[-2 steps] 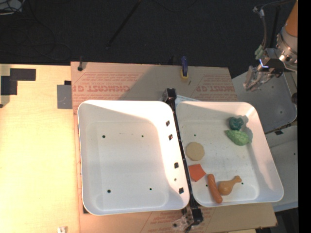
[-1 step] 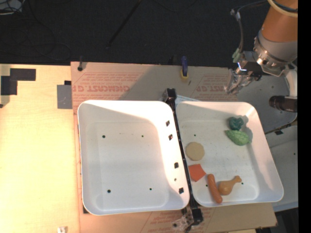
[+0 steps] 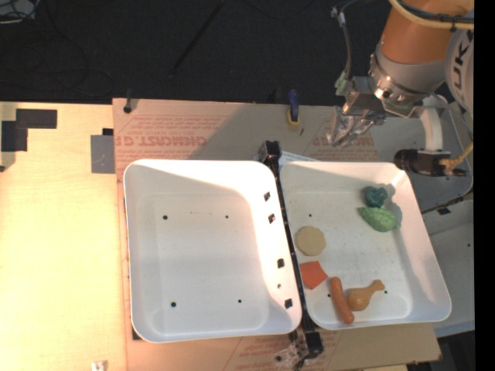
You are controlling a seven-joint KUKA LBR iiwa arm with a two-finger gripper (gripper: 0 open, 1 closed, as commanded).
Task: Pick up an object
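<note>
The right bin (image 3: 421, 230) holds several small toys: a tan round cookie (image 3: 311, 240), an orange-red block (image 3: 313, 274), an orange carrot-like stick (image 3: 341, 300), a tan drumstick (image 3: 365, 294), a green leafy piece (image 3: 380, 219) and a dark teal lump (image 3: 376, 196). My gripper (image 3: 346, 132) hangs above the bench behind the right bin's far edge, well above and apart from the toys. Nothing shows between its fingers.
The left bin (image 3: 143, 230) sits beside the right one, with a black divider (image 3: 284, 238) and clips between them. Both rest on a brown cardboard sheet (image 3: 193, 134). A blue-and-yellow clamp (image 3: 293, 108) stands at the cardboard's far edge. A light wooden table (image 3: 54, 246) lies to the left.
</note>
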